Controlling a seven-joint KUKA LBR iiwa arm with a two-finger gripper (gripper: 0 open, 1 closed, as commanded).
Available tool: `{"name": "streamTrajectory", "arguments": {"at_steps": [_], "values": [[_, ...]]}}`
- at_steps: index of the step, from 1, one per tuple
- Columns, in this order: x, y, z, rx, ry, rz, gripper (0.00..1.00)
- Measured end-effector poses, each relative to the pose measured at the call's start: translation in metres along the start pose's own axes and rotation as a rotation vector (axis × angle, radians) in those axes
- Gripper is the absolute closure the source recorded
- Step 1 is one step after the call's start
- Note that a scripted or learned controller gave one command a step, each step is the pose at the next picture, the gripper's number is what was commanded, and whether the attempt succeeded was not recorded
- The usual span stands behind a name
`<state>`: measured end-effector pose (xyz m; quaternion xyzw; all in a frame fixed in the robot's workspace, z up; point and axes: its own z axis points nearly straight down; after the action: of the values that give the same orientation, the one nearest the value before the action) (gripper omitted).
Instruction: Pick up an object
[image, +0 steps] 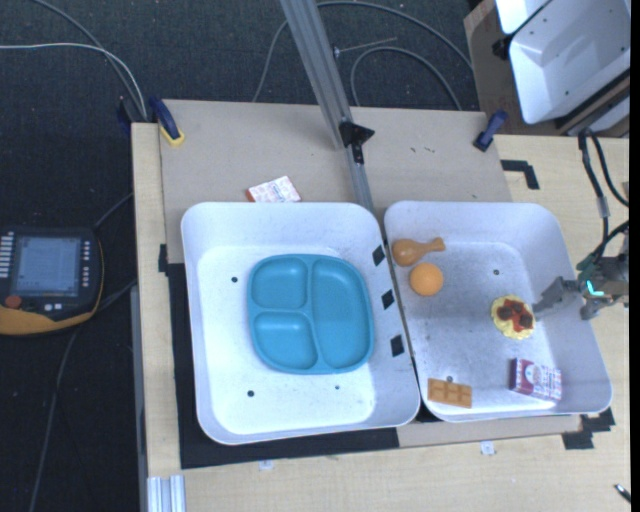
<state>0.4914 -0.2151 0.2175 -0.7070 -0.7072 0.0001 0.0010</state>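
At the right wall of the right bin (470, 215), the gripper (556, 292) reaches in with two grey fingers spread apart and nothing between them, its tips just right of a small round yellow toy with a red centre (513, 315) that lies on the bin floor. Nearer along the same side lies a dark red carton (535, 379), with a waffle-like brown block (449, 393) to its left at the near wall, and farther left an orange ball (427, 280) sits beside a tan drumstick (413, 249). The left bin (215, 225) holds a blue divided plate (309, 311).
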Motion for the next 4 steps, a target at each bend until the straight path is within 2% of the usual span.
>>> {"name": "streamTrajectory", "arguments": {"at_steps": [1,2,3,4], "values": [[0.0,0.0,0.0,-0.001,0.0,0.0,0.0],[-0.007,0.001,0.045,0.004,0.002,0.001,0.0],[-0.001,0.003,0.107,0.005,0.003,0.0,0.0],[-0.001,0.004,0.132,-0.002,0.001,0.0,0.0]]}}
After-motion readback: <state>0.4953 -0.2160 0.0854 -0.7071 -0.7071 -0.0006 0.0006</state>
